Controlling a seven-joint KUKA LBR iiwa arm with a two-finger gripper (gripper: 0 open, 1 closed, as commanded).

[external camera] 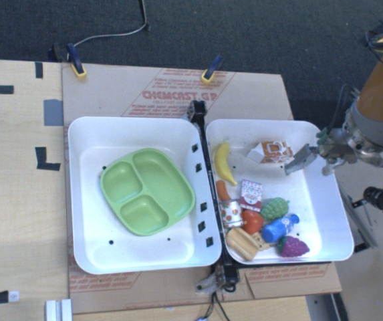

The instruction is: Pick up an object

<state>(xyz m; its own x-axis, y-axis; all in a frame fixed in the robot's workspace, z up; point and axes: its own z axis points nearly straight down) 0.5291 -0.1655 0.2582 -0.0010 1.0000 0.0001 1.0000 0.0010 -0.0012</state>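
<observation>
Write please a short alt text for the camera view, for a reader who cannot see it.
A grey robot arm's claw hovers over the right white bin, which holds a banana, a packet and other toy foods. The left white bin holds a green divided plate.

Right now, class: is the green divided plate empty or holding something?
Empty. The green divided plate lies flat in the left bin, all three compartments bare.

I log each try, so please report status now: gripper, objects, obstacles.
Two-finger gripper above right white bin, holding nothing. Yellow banana, orange-white packet lie nearest. Nothing blocking.
</observation>
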